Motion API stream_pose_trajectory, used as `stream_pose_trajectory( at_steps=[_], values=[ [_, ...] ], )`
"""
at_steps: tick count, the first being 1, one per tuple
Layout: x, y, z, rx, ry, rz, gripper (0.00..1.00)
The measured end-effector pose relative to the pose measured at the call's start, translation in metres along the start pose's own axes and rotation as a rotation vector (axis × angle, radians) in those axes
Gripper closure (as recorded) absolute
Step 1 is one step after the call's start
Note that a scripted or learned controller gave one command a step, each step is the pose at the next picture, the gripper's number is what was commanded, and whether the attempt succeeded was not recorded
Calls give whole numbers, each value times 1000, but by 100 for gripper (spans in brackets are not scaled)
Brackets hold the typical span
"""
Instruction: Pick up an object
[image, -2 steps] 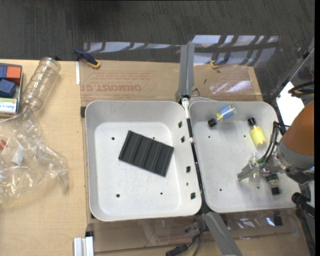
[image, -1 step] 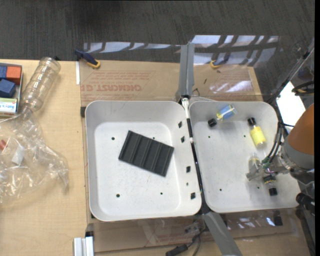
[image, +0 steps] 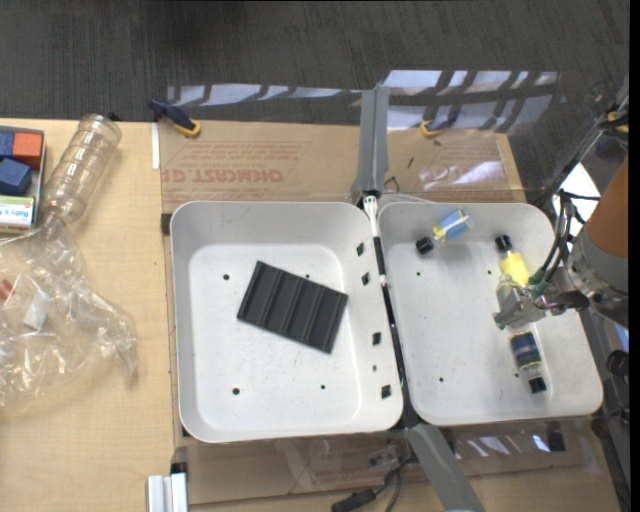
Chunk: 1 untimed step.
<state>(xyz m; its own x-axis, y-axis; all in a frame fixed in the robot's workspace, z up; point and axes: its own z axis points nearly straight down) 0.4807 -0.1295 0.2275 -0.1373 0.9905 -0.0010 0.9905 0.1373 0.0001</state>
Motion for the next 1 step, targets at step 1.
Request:
stream_pose_trajectory(
  at_steps=[1],
  values=[
    [-1,0,-7,3,0,-1,100]
  ],
)
